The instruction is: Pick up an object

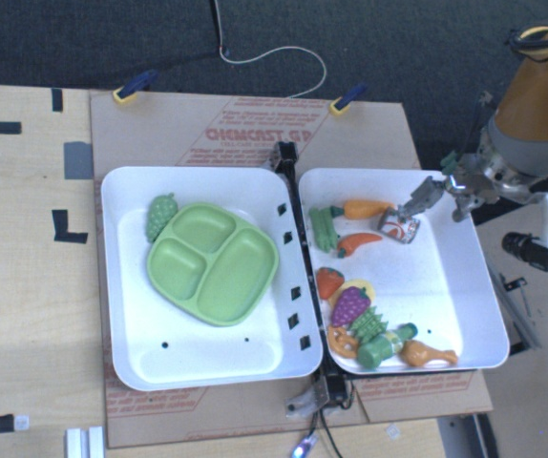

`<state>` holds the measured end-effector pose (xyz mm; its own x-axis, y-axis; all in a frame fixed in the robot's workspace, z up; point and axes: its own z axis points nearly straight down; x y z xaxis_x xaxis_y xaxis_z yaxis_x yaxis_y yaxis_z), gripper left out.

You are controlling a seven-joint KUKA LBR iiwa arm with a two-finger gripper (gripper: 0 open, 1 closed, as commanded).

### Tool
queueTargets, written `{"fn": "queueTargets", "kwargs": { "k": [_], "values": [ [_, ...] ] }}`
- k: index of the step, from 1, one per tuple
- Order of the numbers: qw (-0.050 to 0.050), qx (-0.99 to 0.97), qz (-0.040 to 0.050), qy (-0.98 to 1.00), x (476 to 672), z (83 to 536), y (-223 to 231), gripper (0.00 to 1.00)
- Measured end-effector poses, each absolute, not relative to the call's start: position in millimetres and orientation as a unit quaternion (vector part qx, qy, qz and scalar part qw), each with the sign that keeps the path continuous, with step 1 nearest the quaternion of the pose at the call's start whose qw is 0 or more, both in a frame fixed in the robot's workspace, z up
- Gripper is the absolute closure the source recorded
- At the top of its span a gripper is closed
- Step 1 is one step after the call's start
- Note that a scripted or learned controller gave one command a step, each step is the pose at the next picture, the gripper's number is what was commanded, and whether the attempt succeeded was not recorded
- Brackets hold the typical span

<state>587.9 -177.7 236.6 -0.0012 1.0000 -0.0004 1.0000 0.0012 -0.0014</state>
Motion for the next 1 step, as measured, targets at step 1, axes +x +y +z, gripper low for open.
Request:
{"fn": "queueTargets", "kwargs": {
  "k": [1],
  "values": [
    [-0.003, -0.705, -0.0043, -0.709, 495.9, 361.6, -109.3, 0.0]
  ]
}}
